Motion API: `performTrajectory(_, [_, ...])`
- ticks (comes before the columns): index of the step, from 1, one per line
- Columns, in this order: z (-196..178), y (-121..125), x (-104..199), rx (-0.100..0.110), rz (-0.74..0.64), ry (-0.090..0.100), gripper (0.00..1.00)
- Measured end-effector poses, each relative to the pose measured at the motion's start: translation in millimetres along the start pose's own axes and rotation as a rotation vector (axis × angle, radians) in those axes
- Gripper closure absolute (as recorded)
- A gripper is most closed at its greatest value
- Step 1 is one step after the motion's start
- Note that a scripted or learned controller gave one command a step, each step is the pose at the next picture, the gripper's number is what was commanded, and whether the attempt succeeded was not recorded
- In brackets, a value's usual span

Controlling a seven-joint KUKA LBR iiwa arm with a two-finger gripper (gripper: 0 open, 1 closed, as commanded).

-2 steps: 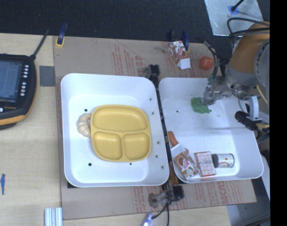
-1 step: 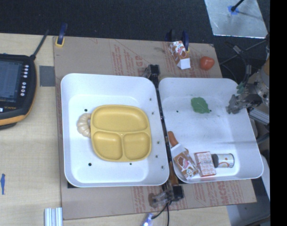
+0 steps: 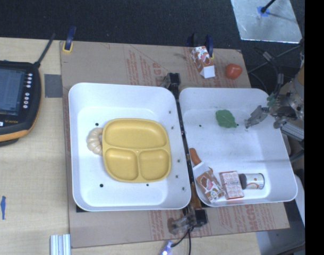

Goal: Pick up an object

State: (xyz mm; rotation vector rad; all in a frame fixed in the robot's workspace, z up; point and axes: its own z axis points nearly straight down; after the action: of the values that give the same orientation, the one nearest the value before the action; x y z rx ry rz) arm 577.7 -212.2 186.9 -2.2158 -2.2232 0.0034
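My gripper (image 3: 264, 122) hangs over the right bin (image 3: 241, 142) near its far right side, open, with nothing between its fingers. A small green object (image 3: 226, 118) lies on the bin floor just left of the gripper, apart from it. Along the bin's near edge lie a printed packet (image 3: 209, 185), a red and white packet (image 3: 231, 185) and a small can (image 3: 253, 181) on its side. A thin orange item (image 3: 194, 156) rests against the bin's left wall.
The left bin (image 3: 87, 190) holds a yellow compartment tray (image 3: 135, 149) with a beige object (image 3: 94, 140) beside it. Behind the bins on the cardboard sit a red ball (image 3: 233, 70) and a small carton (image 3: 203, 60). A control pendant (image 3: 10, 100) lies far left.
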Motion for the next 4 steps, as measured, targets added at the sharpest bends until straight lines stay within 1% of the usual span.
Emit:
performTrajectory(1, [29.3,72.7,32.2,-0.001,-0.001,0.000,0.00])
performTrajectory(2, [88.5,78.7,55.7,0.001,-0.002,-0.001,0.00])
performTrajectory(3, [94.5,79.0,71.0,0.001,-0.003,0.000,0.00])
performTrajectory(4, [94.3,79.3,48.0,-0.002,0.000,-0.001,0.00])
